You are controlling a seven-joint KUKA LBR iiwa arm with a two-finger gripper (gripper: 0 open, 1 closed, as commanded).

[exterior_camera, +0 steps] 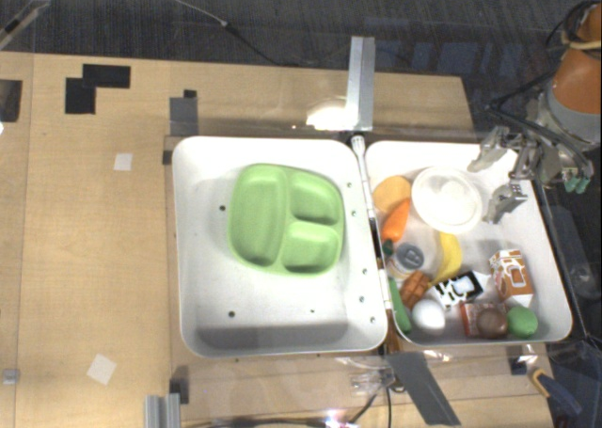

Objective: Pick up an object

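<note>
My gripper (499,178) hovers over the upper right part of the right bin (555,266), just right of a white round bowl (447,198). Its fingers stand apart with nothing between them. The bin holds several small things: an orange fruit (391,193), a carrot (397,221), a banana (451,255), a clear cup (411,255), a white egg (429,315), a small brown-and-white carton (513,276), a brown ball (491,321) and a green lime (523,321).
The left bin (202,304) holds a green divided plate (285,219). A metal post (361,87) stands behind the seam between the bins. The arm's orange band (576,87) sits at the right edge. Cables run across the dark floor behind the bench.
</note>
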